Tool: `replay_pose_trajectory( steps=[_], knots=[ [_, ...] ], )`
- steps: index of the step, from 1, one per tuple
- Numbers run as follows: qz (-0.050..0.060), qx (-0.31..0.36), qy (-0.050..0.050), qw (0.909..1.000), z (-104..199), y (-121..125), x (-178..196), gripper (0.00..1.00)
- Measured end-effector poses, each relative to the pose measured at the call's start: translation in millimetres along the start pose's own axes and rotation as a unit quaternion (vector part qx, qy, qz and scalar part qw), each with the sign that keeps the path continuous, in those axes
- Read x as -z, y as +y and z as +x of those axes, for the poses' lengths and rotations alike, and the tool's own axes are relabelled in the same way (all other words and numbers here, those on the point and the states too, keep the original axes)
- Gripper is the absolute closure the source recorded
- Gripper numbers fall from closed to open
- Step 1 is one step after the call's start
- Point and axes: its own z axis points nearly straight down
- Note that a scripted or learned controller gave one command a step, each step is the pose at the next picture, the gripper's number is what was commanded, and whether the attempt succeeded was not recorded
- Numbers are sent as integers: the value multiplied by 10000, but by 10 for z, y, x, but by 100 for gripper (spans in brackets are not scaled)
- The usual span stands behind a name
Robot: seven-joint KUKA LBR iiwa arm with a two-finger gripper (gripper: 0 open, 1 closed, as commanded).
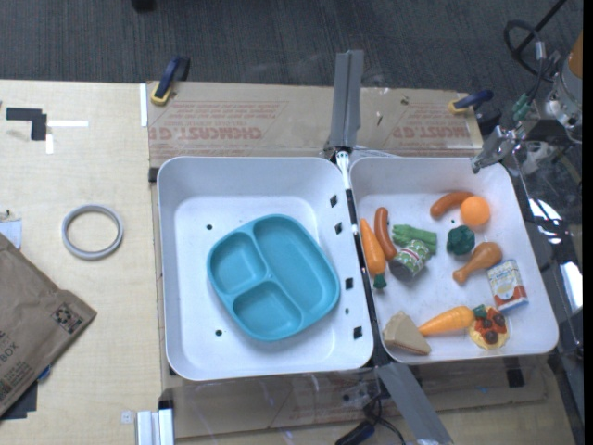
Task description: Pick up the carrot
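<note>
1. The carrot (446,321) is lying in the right bin (533,248), near that bin's front wall, with its tip pointing left.
2. A wedge of bread (405,334) is sitting just beside the carrot's tip, and a pizza slice (488,328) is touching or nearly touching its thick end.
3. A small carton (508,284) is resting behind the pizza slice, near the right wall.
4. A chicken drumstick (477,261) is lying behind the carrot, apart from it, with a dark green piece (460,239) and an orange fruit (474,211) further back.
5. A second orange vegetable (371,248) and a sausage (384,232) are lying along the left wall of the right bin.
6. The left bin (185,248) is holding a blue divided plate (272,276).
7. The gripper (505,146) is hanging over the back right corner of the right bin, well apart from the carrot.
8. The gripper is appearing small and partly blurred at the frame's upper right; whether its jaws are released or clenched cannot be told, and nothing is visibly sitting between them.
9. A tape ring (93,231) is lying on the bench left of the bins.
</note>
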Motion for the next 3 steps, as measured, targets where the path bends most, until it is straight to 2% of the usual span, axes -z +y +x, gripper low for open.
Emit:
replay_pose_trajectory(
  steps=[1,2,3],
  knots=[
    [-1,-253,-5,9997,-387,356,-873,0],
    [-46,711,38,9975,-303,348,-1755,0],
    [-91,725,-17,9973,-324,367,-1636,100]
  ],
)
